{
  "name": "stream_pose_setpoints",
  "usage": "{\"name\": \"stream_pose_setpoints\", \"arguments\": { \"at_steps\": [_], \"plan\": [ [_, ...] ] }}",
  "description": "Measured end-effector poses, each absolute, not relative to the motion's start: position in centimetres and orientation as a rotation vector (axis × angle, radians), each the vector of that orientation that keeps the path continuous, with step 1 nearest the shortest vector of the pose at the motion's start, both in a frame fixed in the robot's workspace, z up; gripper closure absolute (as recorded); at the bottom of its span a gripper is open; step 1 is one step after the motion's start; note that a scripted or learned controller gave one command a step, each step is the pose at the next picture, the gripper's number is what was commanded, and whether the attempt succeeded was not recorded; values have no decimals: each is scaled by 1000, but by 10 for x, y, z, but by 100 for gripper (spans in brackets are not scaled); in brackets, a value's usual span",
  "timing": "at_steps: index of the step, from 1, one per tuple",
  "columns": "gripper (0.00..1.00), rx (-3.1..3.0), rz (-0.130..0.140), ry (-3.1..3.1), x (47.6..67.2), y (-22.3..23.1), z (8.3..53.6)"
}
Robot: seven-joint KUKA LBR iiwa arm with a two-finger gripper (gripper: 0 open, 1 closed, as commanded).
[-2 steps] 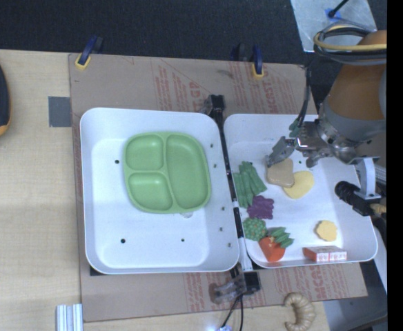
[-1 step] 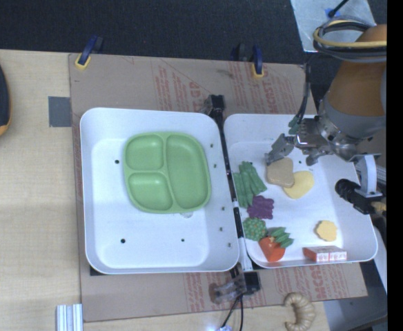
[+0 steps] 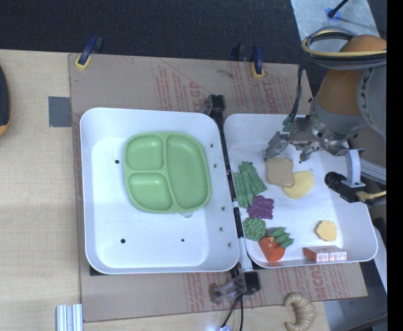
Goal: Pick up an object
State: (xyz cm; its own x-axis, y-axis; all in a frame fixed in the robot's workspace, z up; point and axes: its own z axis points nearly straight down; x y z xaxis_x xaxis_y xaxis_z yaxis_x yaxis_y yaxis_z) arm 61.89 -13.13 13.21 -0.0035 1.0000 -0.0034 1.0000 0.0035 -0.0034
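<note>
Wooden bench [image 3: 29,205] under a cardboard sheet [image 3: 153,81], bearing two shallow white bins side by side. Left bin [image 3: 105,247]: holds a green divided plate [image 3: 167,171]. Right bin [image 3: 364,233]: holds a tan bread slice [image 3: 280,172] touching a yellow piece [image 3: 299,185], green beans [image 3: 249,180], purple grapes [image 3: 261,206], a broccoli floret [image 3: 254,228], a red strawberry-like piece [image 3: 272,249], a small yellow chunk [image 3: 326,231] and a red-and-white block [image 3: 324,255]. Pincer [image 3: 291,143] low over the right bin's far part, just above the bread slice; fingers spread wide, nothing between them.
</note>
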Motion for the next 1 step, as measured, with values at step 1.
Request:
{"name": "stream_pose_setpoints", "arguments": {
  "at_steps": [1],
  "plan": [
    [0,2221,-10,2229,600,-156,89]
  ]
}}
